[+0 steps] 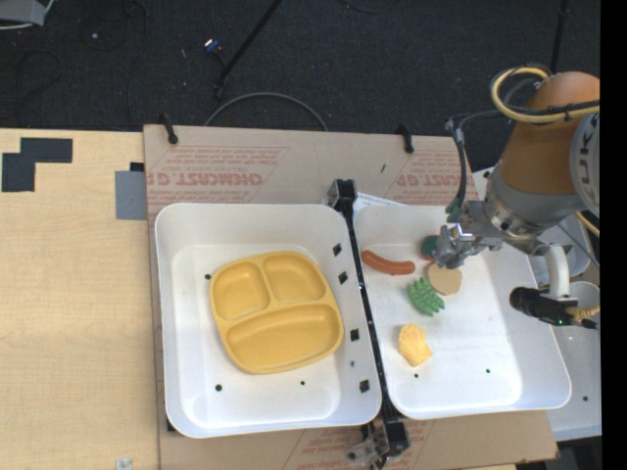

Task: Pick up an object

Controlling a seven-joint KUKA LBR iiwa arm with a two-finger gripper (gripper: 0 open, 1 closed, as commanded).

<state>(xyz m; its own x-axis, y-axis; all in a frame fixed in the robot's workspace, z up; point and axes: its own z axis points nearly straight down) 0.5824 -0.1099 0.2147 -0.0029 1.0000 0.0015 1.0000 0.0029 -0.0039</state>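
Note:
In the right bin (490,380) lie a red-orange sausage (389,262), a green leafy piece (426,298), a tan round piece (446,281) and a yellow lump (414,345). A small dark green thing (430,247) sits at the gripper's left side. My gripper (451,252) hangs low over the bin's upper middle, just above the tan piece and right of the sausage. The tan piece's top edge is hidden under the gripper.
The left bin (186,262) holds a yellow divided plate (276,311). A black divider (357,292) runs between the bins. The arm (539,155) comes in from the right over the right bin's far corner. Cardboard lies under both bins.

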